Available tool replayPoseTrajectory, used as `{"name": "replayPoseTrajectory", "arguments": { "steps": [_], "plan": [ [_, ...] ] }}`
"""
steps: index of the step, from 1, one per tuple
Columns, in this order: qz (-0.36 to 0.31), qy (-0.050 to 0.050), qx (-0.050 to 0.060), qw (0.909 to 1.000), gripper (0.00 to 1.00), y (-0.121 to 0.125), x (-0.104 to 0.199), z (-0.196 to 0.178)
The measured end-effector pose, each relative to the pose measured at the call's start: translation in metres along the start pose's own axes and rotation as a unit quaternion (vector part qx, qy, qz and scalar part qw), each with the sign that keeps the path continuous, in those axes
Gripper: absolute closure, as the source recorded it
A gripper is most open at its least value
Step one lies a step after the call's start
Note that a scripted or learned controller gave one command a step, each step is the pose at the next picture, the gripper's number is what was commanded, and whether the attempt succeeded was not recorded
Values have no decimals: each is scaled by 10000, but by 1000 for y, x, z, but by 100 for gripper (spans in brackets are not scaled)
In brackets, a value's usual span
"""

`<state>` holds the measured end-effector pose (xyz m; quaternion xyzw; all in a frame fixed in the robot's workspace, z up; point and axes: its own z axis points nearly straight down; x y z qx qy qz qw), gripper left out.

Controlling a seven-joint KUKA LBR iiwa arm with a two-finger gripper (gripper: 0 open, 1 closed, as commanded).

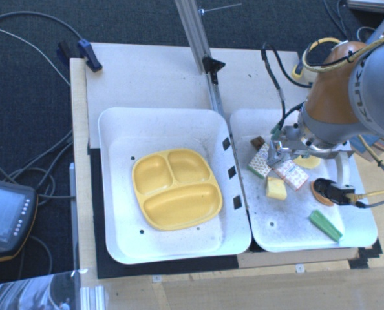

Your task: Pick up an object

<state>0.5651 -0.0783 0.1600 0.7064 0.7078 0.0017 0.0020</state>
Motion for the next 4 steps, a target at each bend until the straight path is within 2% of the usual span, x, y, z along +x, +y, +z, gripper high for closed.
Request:
{"name": "replayPoseTrajectory", "arguments": {
  "steps": [2, 3, 4],
  "plan": [
    [2, -2, -6, 10000, 100, 19, -1, -101],
    [-16, 10, 38, 10000, 100, 29, 50, -83],
    [-20, 12, 15, 10000, 100, 40, 97, -88]
  ]
}}
